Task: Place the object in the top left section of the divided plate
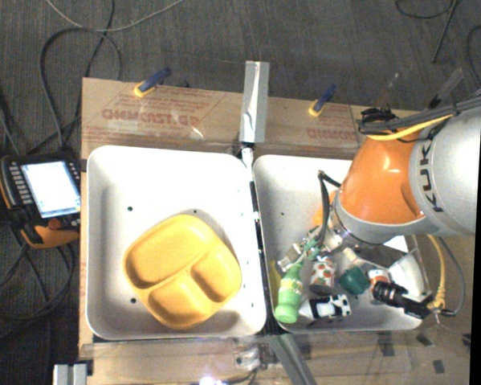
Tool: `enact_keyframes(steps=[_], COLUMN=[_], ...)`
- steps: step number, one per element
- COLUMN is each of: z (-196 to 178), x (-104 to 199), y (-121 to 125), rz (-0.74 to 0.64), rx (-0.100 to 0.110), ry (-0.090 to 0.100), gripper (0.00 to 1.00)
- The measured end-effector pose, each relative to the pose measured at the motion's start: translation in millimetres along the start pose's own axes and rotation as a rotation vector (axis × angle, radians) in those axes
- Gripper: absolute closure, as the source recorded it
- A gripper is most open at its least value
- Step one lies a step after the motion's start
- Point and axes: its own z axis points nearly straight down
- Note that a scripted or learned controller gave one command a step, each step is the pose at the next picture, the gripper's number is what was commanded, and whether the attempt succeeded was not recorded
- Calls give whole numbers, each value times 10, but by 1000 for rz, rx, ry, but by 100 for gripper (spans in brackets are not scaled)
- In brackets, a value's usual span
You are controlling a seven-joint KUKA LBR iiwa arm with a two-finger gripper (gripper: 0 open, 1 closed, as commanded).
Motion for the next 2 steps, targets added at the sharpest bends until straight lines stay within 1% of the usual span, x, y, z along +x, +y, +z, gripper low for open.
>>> enact_keyframes(steps=[1,2], z=[-244,-349], x=[399,874], y=[295,633], rz=[-231,-405], rx=[-2,-2], ry=[-2,-3], gripper=[100,100])
